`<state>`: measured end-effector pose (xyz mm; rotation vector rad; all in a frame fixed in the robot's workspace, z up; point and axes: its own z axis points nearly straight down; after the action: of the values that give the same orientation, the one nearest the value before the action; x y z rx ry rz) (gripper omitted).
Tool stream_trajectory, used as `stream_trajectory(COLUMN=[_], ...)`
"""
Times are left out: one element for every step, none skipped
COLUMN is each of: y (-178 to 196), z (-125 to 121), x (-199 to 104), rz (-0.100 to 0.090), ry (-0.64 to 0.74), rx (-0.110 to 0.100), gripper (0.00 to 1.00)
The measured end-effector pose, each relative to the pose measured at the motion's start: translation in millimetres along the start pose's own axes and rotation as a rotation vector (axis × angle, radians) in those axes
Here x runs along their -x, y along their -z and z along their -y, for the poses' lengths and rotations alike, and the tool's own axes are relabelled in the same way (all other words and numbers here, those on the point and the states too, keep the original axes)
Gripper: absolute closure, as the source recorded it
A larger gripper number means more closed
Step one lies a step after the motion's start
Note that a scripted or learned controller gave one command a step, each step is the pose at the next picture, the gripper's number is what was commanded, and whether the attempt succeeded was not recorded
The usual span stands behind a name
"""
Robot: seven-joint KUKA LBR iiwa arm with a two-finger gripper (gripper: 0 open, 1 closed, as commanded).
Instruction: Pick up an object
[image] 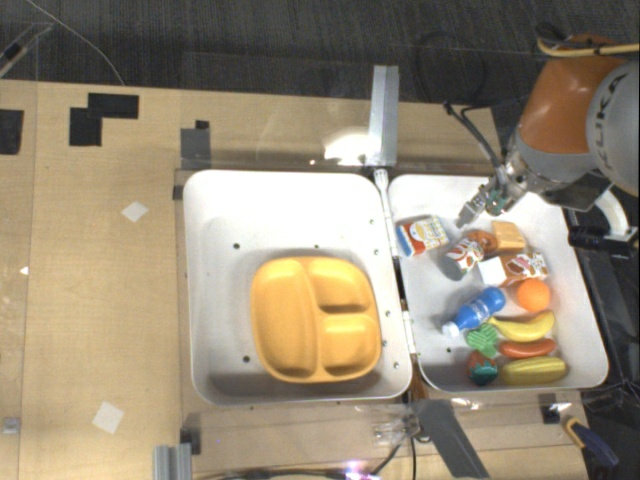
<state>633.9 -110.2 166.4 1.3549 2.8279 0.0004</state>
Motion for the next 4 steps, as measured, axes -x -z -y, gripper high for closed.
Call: stream_trajectory(y=[-4.7, 16.0, -48.0, 16.8], z=[57.8, 34.3, 93.7, 21.0], x=[-38.2, -67.1, -85.6, -59.3], rz=[-0.005, -0.004, -0.007, -0.004], ry=[0.164, -0.039, -0.388, -0.166], rx=[-0.002, -0.002, -0.007, -0.002], gripper=[1.0, 1.0, 1.0, 1.0])
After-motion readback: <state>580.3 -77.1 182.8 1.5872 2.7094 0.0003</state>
